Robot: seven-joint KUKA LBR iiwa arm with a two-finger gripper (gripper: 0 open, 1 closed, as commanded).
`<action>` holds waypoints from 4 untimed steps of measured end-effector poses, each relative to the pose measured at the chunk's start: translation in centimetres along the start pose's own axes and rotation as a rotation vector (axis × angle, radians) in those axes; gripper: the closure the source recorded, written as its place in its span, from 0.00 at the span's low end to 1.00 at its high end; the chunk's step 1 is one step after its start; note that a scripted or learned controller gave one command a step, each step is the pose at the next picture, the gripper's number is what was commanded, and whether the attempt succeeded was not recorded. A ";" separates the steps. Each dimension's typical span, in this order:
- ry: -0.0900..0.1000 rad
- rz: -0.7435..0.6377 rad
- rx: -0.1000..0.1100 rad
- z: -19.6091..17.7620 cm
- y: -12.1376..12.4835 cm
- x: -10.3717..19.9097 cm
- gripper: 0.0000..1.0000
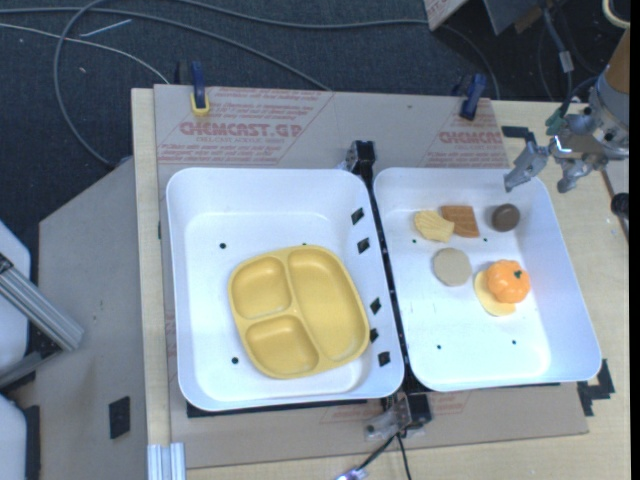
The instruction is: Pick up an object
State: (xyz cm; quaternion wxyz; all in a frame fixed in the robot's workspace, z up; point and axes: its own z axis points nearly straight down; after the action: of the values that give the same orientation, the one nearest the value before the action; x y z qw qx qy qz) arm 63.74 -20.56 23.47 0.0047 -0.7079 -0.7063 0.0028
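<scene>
I count five items in the right bin (560,298), including one orange toy (508,282); one yellow tray (298,311) sits left. My gripper (548,169) hovers with fingers spread, empty.

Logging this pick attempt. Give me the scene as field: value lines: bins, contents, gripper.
left bin: yellow divided tray
right bin: orange toy, beige disc, brown ball, tan square, yellow chip
gripper: open, above the right bin's far right corner, holding nothing
nearest to gripper: brown ball
</scene>
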 end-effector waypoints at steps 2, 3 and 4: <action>-0.001 -0.002 -0.004 5.6 0.5 -0.4 0.00; 0.000 -0.002 -0.002 12.0 0.3 -0.2 0.00; -0.001 -0.003 -0.012 14.5 0.6 -0.3 0.00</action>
State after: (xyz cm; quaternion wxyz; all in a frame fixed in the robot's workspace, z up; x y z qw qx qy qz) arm 64.17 -20.77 8.97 0.0003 -0.7068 -0.7074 -0.0012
